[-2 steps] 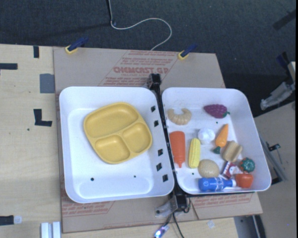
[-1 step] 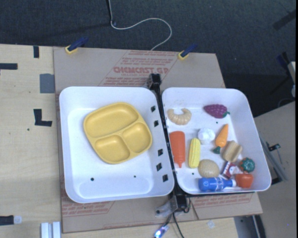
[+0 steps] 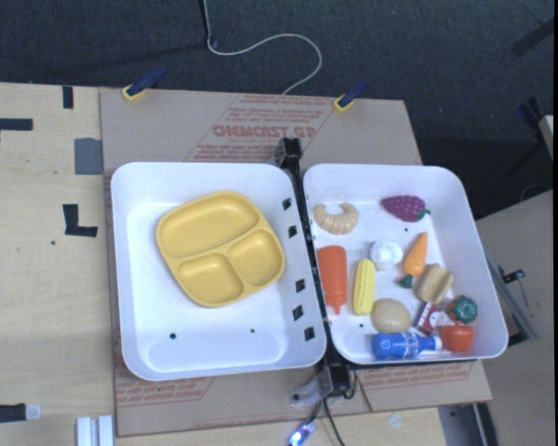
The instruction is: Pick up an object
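Camera view: nothing has been picked yet, by the look of it. All the toy food lies in the right bin (image 3: 451,186), at the frame's right of centre: a croissant (image 3: 337,216), grapes (image 3: 404,207), a long carrot (image 3: 332,277), corn (image 3: 364,286), a small carrot (image 3: 415,254), a potato (image 3: 390,316) and a blue bottle (image 3: 402,345) along the lower edge. The left bin (image 3: 130,249) holds a yellow tray (image 3: 220,247). The whole pick is left to do, and any of these could serve.

The tool's state cannot be told from here. The cluster at the right bin's lower right corner is crowded; a red piece (image 3: 457,338) and something green (image 3: 463,308) overlap and are hard to name. A small white item (image 3: 386,252) is too washed out to identify.
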Controlling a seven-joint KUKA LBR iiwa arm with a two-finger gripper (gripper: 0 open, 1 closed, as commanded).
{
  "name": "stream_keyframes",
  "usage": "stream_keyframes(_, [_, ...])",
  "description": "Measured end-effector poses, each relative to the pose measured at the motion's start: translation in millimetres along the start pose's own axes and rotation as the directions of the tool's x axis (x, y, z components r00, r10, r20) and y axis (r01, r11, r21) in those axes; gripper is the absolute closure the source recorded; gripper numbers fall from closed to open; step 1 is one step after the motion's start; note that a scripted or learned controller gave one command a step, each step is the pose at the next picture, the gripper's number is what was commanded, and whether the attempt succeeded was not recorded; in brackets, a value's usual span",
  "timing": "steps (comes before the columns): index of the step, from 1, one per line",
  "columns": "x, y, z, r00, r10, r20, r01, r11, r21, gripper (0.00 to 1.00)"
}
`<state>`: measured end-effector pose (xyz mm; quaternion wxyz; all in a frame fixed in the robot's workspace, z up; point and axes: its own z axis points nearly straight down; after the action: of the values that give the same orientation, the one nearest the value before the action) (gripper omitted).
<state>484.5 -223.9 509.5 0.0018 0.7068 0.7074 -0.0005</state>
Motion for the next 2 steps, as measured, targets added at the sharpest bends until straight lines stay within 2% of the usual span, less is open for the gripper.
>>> stream_keyframes(2, [0, -1, 53, 1.000, 0.001, -0.003, -0.001, 1.000, 0.004, 1.00])
